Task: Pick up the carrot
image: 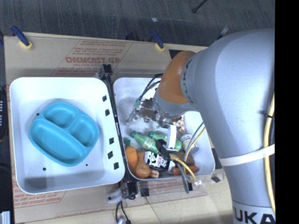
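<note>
We see 1 bulky grey arm (238, 106) with smooth rounded casings, an orange band (174, 80) above the wrist, white "KUKA" lettering low down, and thin yellow cables alongside.

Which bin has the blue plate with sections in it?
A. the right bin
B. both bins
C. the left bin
C: the blue plate lies in the left bin, while the right bin holds the pile of small things under the arm.
</note>
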`<state>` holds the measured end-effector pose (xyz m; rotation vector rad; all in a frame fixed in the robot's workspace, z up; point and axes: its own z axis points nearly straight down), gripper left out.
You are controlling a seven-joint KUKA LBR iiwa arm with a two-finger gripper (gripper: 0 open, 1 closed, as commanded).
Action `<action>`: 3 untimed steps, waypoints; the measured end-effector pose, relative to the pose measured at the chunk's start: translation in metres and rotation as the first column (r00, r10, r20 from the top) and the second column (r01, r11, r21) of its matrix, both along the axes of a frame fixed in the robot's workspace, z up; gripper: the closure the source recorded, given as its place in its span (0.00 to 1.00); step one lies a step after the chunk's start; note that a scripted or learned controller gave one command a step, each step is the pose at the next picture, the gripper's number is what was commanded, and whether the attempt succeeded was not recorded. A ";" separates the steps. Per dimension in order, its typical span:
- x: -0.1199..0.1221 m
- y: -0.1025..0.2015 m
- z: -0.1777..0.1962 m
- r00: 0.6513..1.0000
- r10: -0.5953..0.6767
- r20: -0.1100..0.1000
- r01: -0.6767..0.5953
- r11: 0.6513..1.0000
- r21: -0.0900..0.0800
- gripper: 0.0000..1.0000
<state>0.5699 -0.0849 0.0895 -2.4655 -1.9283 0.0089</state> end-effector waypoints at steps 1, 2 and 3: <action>-0.013 0.002 0.107 0.998 -0.053 0.014 0.053 0.999 -0.003 0.00; -0.001 -0.007 -0.001 0.998 -0.061 0.001 0.061 0.998 -0.006 0.00; 0.074 0.023 0.109 0.993 -0.119 0.018 0.119 0.993 -0.003 0.00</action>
